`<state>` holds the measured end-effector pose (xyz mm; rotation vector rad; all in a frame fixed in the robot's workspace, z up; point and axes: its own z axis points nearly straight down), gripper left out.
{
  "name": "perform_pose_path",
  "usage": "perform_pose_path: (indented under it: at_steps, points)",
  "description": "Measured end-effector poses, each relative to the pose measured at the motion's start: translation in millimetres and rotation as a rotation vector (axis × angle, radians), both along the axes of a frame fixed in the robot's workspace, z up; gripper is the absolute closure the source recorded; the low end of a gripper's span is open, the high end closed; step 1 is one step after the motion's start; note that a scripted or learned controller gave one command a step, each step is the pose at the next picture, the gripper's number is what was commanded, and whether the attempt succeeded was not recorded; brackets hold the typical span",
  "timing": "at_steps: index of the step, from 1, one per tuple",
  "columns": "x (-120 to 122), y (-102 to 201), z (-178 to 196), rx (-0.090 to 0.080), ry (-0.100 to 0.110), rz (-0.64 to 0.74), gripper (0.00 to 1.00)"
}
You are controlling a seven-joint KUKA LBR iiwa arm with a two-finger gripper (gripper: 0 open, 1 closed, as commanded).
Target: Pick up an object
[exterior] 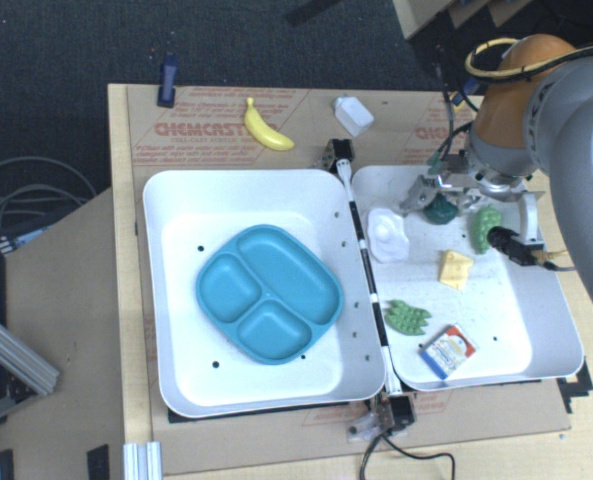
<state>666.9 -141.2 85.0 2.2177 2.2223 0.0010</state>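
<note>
The two-finger gripper point(442, 204) hangs low over the far part of the right white bin point(551, 340), under the grey arm with its orange band point(511, 118). A dark teal round object point(441, 209) sits right at the fingers, but whether the fingers are closed on it or only stand around it cannot be told from this view.

Just beside the gripper, at about 3 o'clock, a green lumpy toy point(487, 224) lies against a black part of the wrist. At about 8 o'clock from the gripper, near the bin's left wall, a small white cup-like object point(387, 235) rests on the floor of the bin. At 5 o'clock from the gripper there is a yellow wedge like a piece of cheese point(456, 268). Farther toward 6 o'clock a green leafy plastic piece point(407, 317) lies near the left wall, and beyond it a small red and white packet with a blue edge point(447, 350) lies near the front wall.

The left white bin point(166, 268) holds a blue plastic plate with three compartments point(267, 292) in its middle.

On the cardboard bench top point(216, 128) behind the bins, a yellow toy banana point(266, 128) lies at 10 o'clock from the gripper, well apart. A white block point(354, 115) lies near it to the right, and a small dark blue item point(167, 79) lies at the far left edge.
</note>
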Motion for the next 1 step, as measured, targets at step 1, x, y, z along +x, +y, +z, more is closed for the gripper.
perform_pose_path:
  at_steps: [1]
  points:
    - [0.8,0.0,10.7,-0.002,-0.003,0.001,1.0]
